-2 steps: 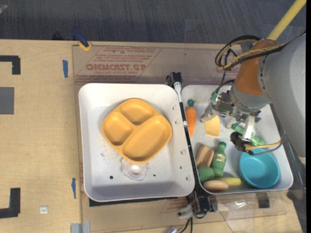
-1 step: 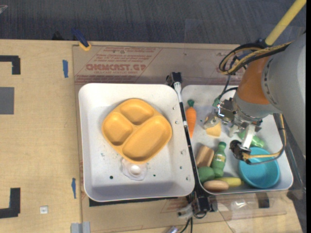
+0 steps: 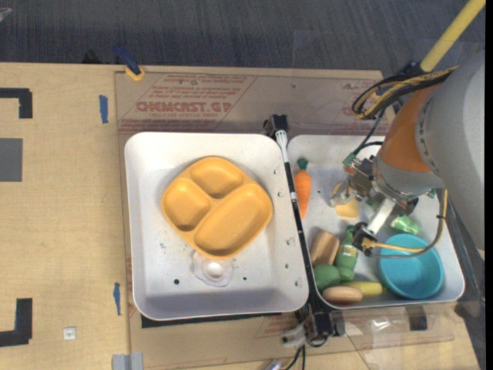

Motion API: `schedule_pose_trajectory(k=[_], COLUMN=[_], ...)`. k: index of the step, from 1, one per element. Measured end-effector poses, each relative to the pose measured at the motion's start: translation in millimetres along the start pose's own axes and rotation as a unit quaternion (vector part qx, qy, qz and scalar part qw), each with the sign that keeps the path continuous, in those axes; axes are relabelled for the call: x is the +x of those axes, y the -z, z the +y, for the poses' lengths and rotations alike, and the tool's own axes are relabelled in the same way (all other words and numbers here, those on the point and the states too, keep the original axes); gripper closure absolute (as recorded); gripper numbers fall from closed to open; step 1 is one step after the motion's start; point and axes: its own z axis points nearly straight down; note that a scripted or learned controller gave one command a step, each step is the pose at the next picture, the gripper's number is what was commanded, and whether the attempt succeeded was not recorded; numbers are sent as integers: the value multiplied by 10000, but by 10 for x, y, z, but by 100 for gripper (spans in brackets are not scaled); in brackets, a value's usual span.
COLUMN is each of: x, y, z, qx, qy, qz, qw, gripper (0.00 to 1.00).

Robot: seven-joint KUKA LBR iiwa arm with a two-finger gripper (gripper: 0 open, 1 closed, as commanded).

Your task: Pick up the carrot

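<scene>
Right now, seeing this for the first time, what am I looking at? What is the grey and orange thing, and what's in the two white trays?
The camera sits above the bench, looking down at a slant. The grey shape with the orange band is a robot arm. Its gripper, the hand at its end, hangs over the right bin. There the carrot it should pick up lies by the left wall, apart from the gripper. A blue bowl and small green, tan and yellow pieces lie there too. The left bin holds a yellow divided plate. Whether the gripper holds anything, I cannot tell.
</scene>
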Motion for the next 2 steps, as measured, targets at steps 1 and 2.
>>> schedule_pose_trajectory(k=[1,2], x=[1,0], y=[114,107], z=[11,7], qx=[-10,-4], qy=[8,9], qz=[-4,-11], qw=[10000,10000], gripper=[100,0])
